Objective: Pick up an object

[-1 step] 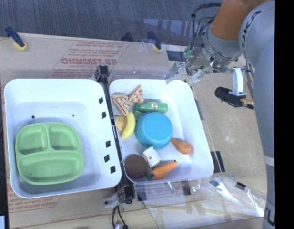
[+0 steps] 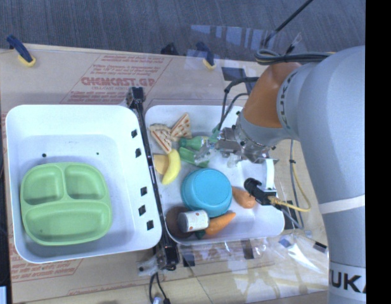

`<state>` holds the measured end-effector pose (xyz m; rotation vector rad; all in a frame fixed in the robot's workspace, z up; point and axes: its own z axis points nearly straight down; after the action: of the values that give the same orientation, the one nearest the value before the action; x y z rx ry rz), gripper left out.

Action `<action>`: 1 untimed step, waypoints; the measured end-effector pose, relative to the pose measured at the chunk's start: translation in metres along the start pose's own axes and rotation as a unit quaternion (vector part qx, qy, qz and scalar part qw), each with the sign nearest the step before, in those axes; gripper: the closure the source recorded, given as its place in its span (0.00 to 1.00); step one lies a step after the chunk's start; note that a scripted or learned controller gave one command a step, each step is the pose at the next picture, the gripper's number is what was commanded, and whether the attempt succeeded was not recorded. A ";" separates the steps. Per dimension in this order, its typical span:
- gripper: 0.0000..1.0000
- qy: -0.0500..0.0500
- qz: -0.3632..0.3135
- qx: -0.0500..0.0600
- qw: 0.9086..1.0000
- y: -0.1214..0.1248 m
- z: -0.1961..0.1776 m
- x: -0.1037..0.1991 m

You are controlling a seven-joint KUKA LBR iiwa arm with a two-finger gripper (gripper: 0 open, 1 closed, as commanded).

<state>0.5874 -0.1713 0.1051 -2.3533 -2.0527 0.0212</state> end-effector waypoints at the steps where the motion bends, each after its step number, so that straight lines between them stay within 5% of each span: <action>1: 0.00 0.001 0.128 -0.007 0.992 0.002 0.012 0.051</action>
<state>0.5960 -0.1207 0.0931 -2.6059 -1.7404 0.0096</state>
